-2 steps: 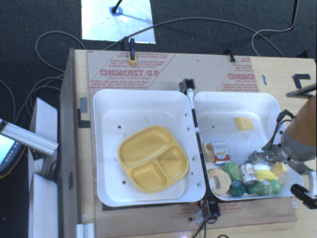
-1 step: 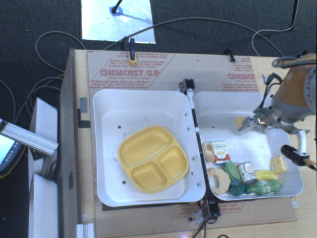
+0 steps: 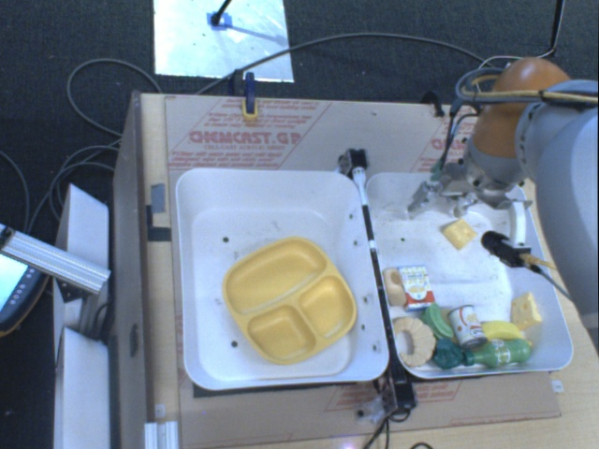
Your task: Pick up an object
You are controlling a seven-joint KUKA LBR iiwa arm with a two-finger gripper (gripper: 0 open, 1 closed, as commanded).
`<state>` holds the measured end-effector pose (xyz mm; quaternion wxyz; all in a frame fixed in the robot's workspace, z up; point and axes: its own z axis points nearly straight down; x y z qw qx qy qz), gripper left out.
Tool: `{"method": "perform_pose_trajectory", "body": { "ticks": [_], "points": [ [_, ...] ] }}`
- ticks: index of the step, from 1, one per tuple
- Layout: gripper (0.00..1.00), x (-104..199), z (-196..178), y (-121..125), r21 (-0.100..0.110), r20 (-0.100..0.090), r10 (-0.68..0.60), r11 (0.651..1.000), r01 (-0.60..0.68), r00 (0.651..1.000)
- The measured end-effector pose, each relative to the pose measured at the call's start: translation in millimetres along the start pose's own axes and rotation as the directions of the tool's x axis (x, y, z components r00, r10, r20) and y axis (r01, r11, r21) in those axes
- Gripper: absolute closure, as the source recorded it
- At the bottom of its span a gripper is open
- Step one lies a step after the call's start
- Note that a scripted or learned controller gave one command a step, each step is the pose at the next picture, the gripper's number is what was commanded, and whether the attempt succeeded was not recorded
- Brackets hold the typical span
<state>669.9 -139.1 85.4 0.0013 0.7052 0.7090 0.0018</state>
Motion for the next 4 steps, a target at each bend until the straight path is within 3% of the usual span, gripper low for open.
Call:
{"method": "perform_pose_trajectory", "body": {
  "ticks": [1,2,3,4],
  "points": [
    [0.00,-41.2,0.0,-9.4,0.001,0.003,0.003,1.000,-0.003,1.000],
    [0.00,-35.6,0.4,-25.5,0.002,0.002,0.003,1.000,-0.003,1.000],
    [1.00,-35.6,-14.9,-21.6,-0.009,0.004,-0.001,1.000,0.001,1.000],
    [0.00,-35.6,-14.6,-21.8,-0.008,0.004,-0.001,1.000,0.001,1.000]
  ]
}}
